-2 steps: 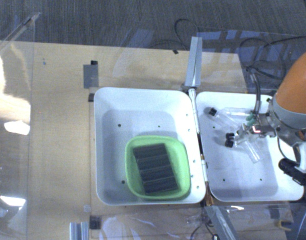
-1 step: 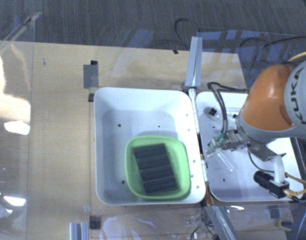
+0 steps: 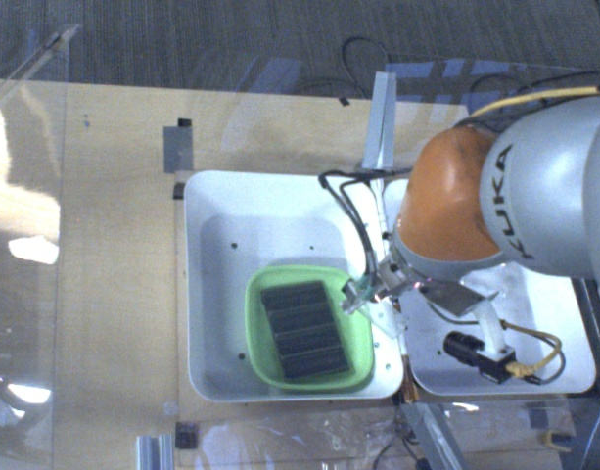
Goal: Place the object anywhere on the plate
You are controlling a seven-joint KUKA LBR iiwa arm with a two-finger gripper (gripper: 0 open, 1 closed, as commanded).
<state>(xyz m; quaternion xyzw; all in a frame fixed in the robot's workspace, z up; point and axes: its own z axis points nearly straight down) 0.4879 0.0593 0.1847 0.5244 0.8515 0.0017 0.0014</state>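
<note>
Look at the green plate [image 3: 260, 346] in the left bin [image 3: 207, 262]. A dark ridged block [image 3: 303, 330] already lies flat on it, so the job looks done. The arm [image 3: 495, 204] leans over the plate's right edge. You cannot tell how its gripper [image 3: 361, 292] stands.

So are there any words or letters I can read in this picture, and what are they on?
"KUKA": dark letters running down the grey shell of the arm, beside its orange band.
Nothing else is readable: the green plate, the dark object on it and the white bins bear no visible text.
</note>
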